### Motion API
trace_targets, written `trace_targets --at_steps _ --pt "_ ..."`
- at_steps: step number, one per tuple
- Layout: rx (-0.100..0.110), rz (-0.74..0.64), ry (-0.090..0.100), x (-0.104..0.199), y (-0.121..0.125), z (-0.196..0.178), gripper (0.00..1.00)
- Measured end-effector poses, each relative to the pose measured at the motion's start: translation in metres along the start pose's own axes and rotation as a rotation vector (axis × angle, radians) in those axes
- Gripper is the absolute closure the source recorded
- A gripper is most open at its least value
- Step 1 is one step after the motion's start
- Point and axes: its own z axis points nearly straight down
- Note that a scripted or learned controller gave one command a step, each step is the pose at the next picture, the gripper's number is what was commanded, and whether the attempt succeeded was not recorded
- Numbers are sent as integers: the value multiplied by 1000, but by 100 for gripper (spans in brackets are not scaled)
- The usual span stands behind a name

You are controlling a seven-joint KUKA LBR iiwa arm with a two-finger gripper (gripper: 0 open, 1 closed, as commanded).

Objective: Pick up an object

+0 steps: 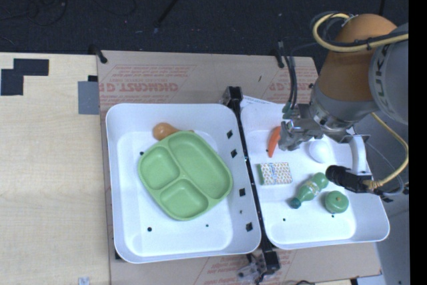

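In the right bin [313, 229] lie a small orange carrot [273, 141], a white egg-shaped thing [320, 151], a flat patterned packet [275, 173], a green bottle [308, 189] on its side and a round green fruit [335, 201]. My gripper [291, 139] hangs low over the bin's far part, just right of the carrot and left of the white egg-shaped thing. The wrist and cables cover its tips, and I see nothing held in it.
The left bin [115, 197] holds a green divided plate [185, 174] with an orange ball [163, 131] behind it. A black divider [241, 163] runs between the bins. The arm's orange band [357, 57] and looping cables stand over the right bin's far corner.
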Motion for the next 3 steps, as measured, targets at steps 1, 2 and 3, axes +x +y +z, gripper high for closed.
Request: trace_targets --at_steps 1,2,3 --pt "1 -1 1 54 -3 11 100" --pt "-1 -3 1 102 -10 -1 100" --pt "0 -3 0 164 -18 -3 100"
